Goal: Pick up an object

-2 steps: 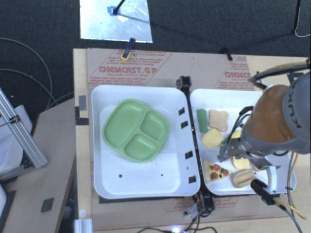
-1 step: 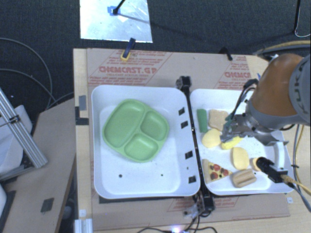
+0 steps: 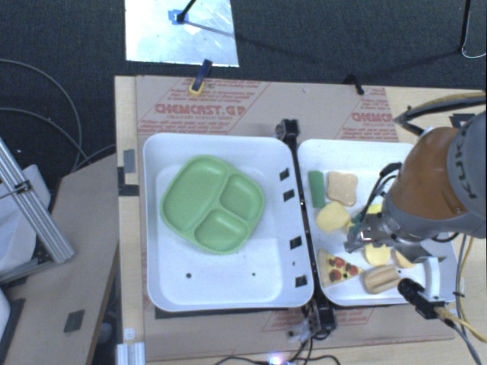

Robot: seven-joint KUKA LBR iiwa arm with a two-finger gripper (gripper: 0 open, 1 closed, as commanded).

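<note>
Right bin holds the toy food items, clustered toward its left and lower parts. A green stick-shaped piece lies upright along the bin's left wall; just beside it to the right, a tan toast-like slice. Below those, a pale yellow rounded piece, and near the bin's front edge a pizza slice with red dots and a brown bread-roll shape just to its right. Another yellow piece sits between the roll and the arm's wrist, partly covered. The gripper comes down over the middle of this bin, just right of the pale yellow rounded piece and above the pizza slice; whether it touches either cannot be told. State of the jaws: cannot tell, the wrist and dark hardware hide them, and no item is seen between them. The arm, grey with a broad orange band, enters from the right and covers much of the bin's right half. Left bin carries a green divided plate, three compartments, lying left of centre and tilted on the diagonal. Both bins rest on a cardboard-covered surface with red print; cables trail at the front edge.
</note>
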